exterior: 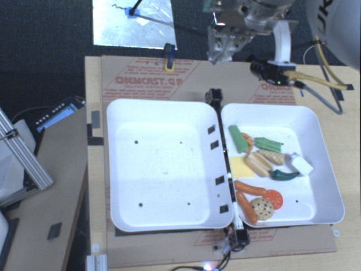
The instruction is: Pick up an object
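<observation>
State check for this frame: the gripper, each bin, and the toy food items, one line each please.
gripper: raised above the bench, behind the bins, holding nothing visible.
left bin: no objects inside.
right bin: holds the toy food.
toy food: loose pile, lying flat against the bin's left side.

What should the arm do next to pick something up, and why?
Probably bring the gripper toward the right bin and lower it there. It sits high behind both bins, over the cardboard, while all the toy food, such as the green pepper and cookie, lies in that bin.
</observation>
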Controlling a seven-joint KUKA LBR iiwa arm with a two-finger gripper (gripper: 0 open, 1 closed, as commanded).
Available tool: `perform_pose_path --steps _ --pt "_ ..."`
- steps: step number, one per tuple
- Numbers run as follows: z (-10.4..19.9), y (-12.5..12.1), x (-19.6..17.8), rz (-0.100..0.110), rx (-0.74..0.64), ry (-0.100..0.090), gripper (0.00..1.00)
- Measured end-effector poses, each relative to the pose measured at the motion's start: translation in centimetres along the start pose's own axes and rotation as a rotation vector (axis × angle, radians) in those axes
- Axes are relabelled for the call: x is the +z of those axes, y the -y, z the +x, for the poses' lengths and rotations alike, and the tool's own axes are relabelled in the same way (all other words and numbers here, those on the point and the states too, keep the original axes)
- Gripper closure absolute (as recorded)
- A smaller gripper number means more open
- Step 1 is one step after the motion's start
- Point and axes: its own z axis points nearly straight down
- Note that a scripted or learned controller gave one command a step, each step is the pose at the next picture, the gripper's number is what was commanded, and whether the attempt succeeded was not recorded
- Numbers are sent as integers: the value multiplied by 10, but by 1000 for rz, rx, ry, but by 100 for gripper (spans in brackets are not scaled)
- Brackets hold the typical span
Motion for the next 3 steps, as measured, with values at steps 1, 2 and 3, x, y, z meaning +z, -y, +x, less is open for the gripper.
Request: perform_pose_path --steps 1,2,3 --pt "71 1 -74 -1 -2 -2 100" --pt "105 45 -70 9 1 1 100" --pt "60 -8 -54 8 13 5 100"
